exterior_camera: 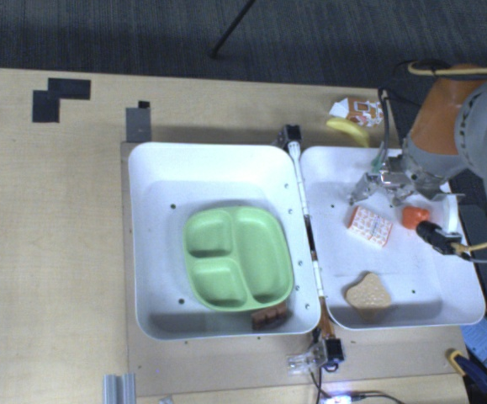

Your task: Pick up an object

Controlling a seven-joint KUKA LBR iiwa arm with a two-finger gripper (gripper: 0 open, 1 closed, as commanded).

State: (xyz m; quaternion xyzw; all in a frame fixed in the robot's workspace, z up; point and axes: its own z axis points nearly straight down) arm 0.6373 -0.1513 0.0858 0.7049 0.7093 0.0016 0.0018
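Currently, you are in the approach step: the gripper (pixel 376 185) hovers with fingers spread, pinching nothing, over the right bin (pixel 331 168). A checkered packet (pixel 369 225) lies just below it; next, lower onto that, then close.

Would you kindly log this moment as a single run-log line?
gripper: over right bin, above waffle piece | grasp: none seen | orange item, heart cookie: right bin | green tray: left bin

tray (pixel 236 257) in left bin (pixel 155 225); waffle (pixel 369 225) in right bin (pixel 453 301).
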